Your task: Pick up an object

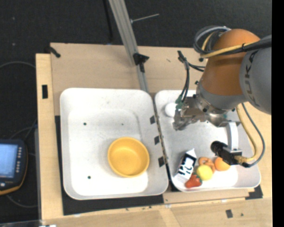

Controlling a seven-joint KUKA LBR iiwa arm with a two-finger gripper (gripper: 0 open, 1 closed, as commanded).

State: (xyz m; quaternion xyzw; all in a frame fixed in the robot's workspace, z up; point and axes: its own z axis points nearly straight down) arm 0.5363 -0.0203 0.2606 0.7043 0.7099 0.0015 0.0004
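A cluster of small objects (206, 170) is seen in the right bin (246, 178), at its near corner: a black-and-white carton, fruit-like pieces. The gripper (181, 119) is placed up-bin from it, toward the divider; its state cannot be told. A yellow bowl (128, 156) lies in the left bin (85, 108).

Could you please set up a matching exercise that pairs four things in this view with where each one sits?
Things:
1. bowl
2. carton
3. claw
4. pendant

Places:
A. beside the fruit, at the right bin's near edge
B. off the bench, at the view's left edge
C. in the left bin
D. over the right bin, near the divider

Pairs: 1-C, 2-A, 3-D, 4-B
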